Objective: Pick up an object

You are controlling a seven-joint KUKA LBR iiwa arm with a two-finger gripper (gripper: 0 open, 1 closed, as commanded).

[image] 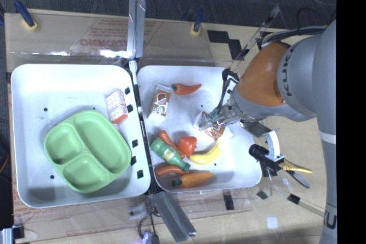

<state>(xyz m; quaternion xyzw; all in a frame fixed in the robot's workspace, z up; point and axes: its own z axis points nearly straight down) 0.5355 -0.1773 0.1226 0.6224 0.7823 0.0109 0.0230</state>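
1. Reaching in from the right, the grey arm with its glossy orange band (264, 80) hangs over the right bin (240, 177), and the gripper (219, 117) sits low near that bin's right side.
2. Its tip is just above, or touching, a small crinkled packet (210, 127) with a shiny wrapper; which of the two I cannot tell.
3. Whether the fingers are apart or together cannot be told, since the wrist hides them.
4. A curved yellow banana (207, 155) lies just below the packet, beside a rounded red pepper (187, 144).
5. A green bottle (167, 154) lies tilted against a smooth orange carrot (194, 179) near the bin's front wall.
6. A slim red chili (187, 88) and a flat printed pouch (160, 103) lie near the bin's back left part.
7. The left bin (34, 86) holds a matte green divided plate (87, 150) with three rounded compartments, and a small boxy carton (116, 106) lies just beside the plate's upper edge.
8. Both bins are shallow, white, and smooth with rounded corners, resting on a worktop (68, 31) of brown cardboard-like board.
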